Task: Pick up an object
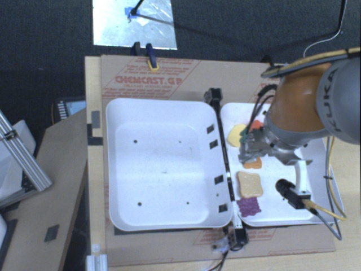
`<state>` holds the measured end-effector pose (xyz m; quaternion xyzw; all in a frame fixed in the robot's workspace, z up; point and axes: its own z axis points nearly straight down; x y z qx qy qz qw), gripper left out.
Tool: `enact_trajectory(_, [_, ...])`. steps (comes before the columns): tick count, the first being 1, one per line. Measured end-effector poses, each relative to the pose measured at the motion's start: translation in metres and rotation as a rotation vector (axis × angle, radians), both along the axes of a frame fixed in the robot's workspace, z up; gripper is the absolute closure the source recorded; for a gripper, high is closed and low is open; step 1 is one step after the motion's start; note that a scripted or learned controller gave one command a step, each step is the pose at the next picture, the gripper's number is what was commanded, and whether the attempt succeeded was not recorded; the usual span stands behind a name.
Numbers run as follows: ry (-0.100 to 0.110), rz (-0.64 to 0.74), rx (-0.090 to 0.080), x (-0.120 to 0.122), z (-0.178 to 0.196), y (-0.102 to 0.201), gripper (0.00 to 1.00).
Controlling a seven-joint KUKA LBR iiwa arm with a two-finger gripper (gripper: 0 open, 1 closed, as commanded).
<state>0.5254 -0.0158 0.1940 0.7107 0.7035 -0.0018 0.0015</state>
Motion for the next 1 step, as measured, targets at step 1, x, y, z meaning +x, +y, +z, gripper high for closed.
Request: enact_trajectory(1, [-0.013,0.013,0.003,0.0211,0.0896,-0.0041,1.00])
